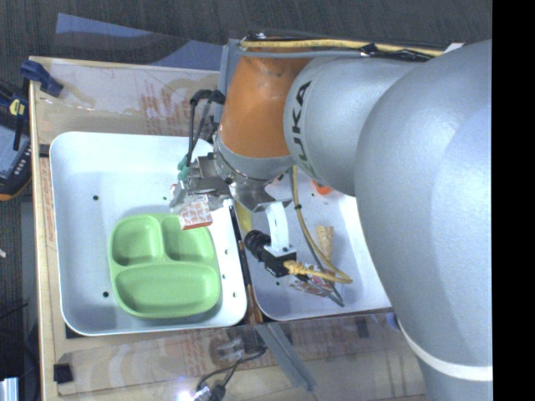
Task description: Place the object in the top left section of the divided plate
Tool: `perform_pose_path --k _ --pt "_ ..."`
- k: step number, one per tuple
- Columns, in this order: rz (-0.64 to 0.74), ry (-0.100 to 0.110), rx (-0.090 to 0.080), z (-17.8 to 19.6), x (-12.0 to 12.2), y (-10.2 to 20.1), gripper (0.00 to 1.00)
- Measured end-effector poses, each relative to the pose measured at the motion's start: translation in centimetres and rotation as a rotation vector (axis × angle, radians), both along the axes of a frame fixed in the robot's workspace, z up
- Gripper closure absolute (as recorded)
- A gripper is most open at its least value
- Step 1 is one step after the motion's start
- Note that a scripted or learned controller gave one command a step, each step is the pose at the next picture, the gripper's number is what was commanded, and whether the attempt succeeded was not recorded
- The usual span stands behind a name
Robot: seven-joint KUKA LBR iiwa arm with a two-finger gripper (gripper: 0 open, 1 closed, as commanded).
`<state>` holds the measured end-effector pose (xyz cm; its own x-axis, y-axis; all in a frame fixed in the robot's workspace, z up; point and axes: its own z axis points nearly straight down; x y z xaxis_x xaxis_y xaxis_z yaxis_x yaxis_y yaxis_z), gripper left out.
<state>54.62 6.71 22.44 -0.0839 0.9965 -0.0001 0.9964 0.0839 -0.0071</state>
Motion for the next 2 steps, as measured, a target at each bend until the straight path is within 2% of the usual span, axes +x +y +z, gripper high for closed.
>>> perform_pose_path --k 1,2 --pt "0.074 -0.002 0.000 2.44 -4.24 7.12 1.00" --pt "0.073 -0.003 0.000 2.44 -4.22 7.07 0.00"
